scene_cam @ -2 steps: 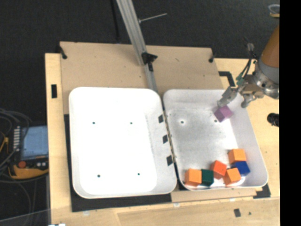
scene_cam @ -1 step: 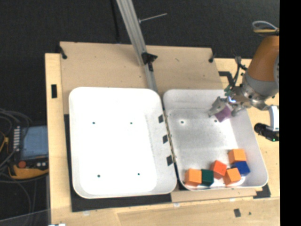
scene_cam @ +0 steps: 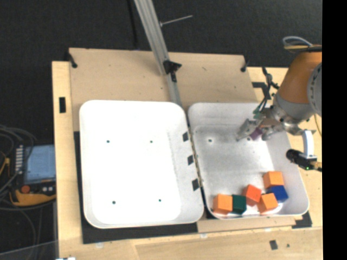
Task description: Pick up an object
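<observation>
My gripper (scene_cam: pixel 250 131) hangs over the upper right part of the right bin (scene_cam: pixel 227 150), pointing left and down. A small purple patch (scene_cam: pixel 256 136) shows at its tip, and I cannot tell what it is or whether it is held. Several blocks lie along the bin's front edge, well away from the gripper: an orange block (scene_cam: pixel 223 202), a green block (scene_cam: pixel 239 203), a red-orange block (scene_cam: pixel 253 193), another orange block (scene_cam: pixel 268 202), a blue block (scene_cam: pixel 278 193) and an orange block (scene_cam: pixel 274 179) behind it.
The left bin (scene_cam: pixel 135 161) sits beside the right one, with small black clips on the wall between them. A slanted metal rail (scene_cam: pixel 157 42) runs from the top of the view down to the bins' shared back corner.
</observation>
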Controlling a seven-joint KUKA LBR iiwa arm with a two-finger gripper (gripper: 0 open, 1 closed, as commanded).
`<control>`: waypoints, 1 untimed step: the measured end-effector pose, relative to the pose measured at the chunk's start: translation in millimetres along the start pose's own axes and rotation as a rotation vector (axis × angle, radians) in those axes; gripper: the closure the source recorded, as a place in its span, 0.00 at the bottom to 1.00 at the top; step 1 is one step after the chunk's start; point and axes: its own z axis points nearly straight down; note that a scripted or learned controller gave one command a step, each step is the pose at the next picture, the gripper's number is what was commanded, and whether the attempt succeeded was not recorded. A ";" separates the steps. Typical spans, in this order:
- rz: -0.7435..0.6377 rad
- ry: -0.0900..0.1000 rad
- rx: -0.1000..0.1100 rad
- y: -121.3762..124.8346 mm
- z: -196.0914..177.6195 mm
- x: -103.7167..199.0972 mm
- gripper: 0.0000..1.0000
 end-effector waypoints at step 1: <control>0.001 -0.001 -0.009 2.0 -14.5 -0.9 1.00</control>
